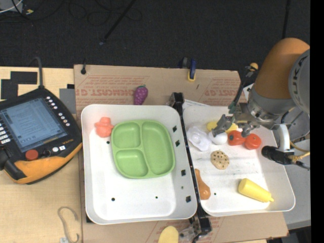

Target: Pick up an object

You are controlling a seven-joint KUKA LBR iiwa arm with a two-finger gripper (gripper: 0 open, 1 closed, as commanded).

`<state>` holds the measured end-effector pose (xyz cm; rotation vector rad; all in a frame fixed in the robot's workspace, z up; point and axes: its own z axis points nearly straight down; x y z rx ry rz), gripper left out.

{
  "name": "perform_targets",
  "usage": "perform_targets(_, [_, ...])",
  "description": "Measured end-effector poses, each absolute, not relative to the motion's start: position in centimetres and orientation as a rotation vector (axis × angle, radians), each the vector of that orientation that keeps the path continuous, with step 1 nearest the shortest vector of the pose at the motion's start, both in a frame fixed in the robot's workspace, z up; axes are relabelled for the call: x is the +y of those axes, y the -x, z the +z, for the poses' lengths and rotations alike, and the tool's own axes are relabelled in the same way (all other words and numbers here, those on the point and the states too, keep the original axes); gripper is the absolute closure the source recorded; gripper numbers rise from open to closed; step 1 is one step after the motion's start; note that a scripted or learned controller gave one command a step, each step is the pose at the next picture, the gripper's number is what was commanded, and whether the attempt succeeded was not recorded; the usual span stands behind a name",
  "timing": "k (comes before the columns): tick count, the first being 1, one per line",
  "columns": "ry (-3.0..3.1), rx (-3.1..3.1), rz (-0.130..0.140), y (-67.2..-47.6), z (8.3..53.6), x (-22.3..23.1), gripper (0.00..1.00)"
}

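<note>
Yellow toy fruit (168, 234) sat lowest on the tabletop (30, 206), outside both bins. At three o'clock, the gripper (234, 130) hung with fingers spread over the right bin (283, 199), apparently lining up on a red tomato-like toy (244, 139) just beside a white egg (219, 138); nothing was gripped. A cookie (219, 159) lay nearby.

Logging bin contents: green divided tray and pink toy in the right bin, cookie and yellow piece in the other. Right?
Not quite. In the camera view, the green divided tray and pink toy are in the left bin; the cookie and yellow piece lie in the right bin.
</note>
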<state>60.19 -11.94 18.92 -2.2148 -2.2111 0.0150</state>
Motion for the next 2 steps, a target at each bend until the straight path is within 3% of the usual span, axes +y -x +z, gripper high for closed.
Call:
perform_targets(1, [2.221, -2.221, 0.001, -60.5, 19.7, -12.0, 0.0])
perform_targets(2, [2.213, -2.223, 0.005, -61.3, 14.1, -11.3, 0.0])
